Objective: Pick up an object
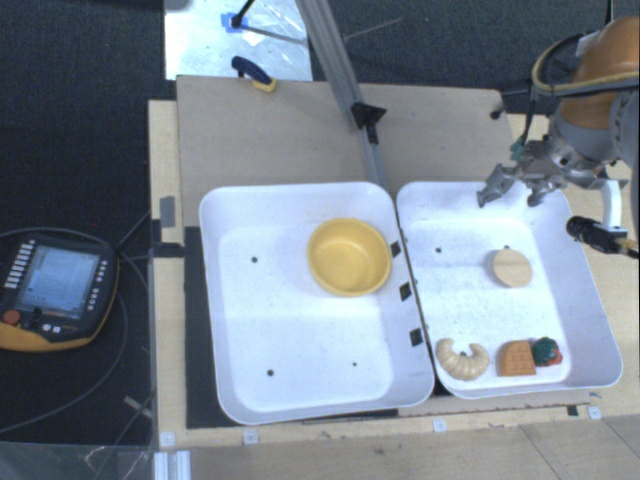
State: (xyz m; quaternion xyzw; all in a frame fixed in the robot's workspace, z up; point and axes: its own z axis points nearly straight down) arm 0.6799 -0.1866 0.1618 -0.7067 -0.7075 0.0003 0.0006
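Camera view: gripper with jaws spread, gripping nothing, above right bin far edge. Nearest, mid-bin: wooden disc, likely light, stiff, smooth; best pinched across its rim. Near edge: glossy croissant, ridged waffle, small strawberry. Left bin: 1 smooth yellow bowl

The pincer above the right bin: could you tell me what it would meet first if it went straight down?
Most likely the bare white floor of the right bin near its far edge. The pincer hangs away from the round wooden disc, though depth is hard to judge.
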